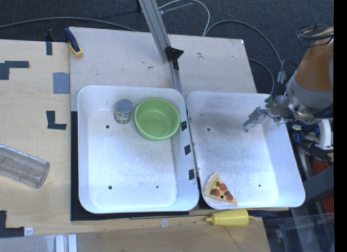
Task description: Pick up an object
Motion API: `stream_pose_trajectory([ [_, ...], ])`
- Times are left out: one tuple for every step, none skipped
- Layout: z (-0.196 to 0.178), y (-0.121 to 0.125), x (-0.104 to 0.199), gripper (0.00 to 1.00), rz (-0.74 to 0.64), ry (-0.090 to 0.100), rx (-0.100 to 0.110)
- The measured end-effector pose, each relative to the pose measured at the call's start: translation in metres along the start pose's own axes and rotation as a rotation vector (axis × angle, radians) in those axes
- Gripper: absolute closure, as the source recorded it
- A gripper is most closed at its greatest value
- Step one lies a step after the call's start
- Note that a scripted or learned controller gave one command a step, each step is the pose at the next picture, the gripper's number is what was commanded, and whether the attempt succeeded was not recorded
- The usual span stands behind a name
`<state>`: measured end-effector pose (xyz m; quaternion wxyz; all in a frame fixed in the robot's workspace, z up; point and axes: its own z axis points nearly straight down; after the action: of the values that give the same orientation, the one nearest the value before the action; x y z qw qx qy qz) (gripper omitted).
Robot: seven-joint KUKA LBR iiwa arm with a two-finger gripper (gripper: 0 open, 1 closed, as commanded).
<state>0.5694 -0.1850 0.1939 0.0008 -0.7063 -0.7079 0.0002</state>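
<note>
Pizza slice: a toy wedge with red spots, lying flat in the near left corner of the right bin, close against the divider. No contact with the gripper, which sits well apart from it toward the far side of the same bin, over speckled bin floor. The arm enters across that bin's right rim. Nothing is seen between the fingers; whether the jaws are spread or closed cannot be told from this angle.

Left bin, relative to the right bin: it lies just beside it, rims touching. A green bowl stands upright at its far side. A small jar stands just left of the bowl.

A yellow bottle lies on its side just outside the right bin's near rim, below the slice.
</note>
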Motion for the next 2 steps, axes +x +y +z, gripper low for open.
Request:
stream_pose_trajectory([
  [0.000,0.000,0.000,0.00,0.000,0.000,0.000],
  [0.062,-0.003,0.008,0.00,0.000,0.000,0.006],
])
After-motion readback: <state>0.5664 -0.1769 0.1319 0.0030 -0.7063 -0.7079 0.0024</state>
